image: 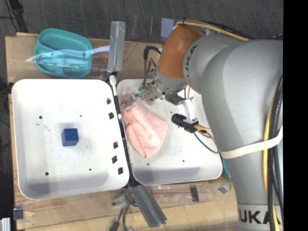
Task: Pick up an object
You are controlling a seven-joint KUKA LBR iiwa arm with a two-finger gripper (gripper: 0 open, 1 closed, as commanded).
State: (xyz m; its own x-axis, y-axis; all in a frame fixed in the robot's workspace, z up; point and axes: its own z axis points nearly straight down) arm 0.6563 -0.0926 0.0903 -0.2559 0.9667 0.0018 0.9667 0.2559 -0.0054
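A crumpled pink cloth [143, 129] lies in the right bin [192, 165], against its left wall. My gripper [143, 95] hangs low at the cloth's upper edge, near the bin's back left corner, below the orange wrist band. A small blue cube [70, 136] rests in the middle of the left bin [29, 109], far from the gripper.
The big grey arm covers the right bin's right side and back. A teal plastic container [62, 52] in a clear bag sits on the bench behind the left bin. A black cable plug [183, 121] dangles over the right bin. A metal divider with clips runs between the bins.
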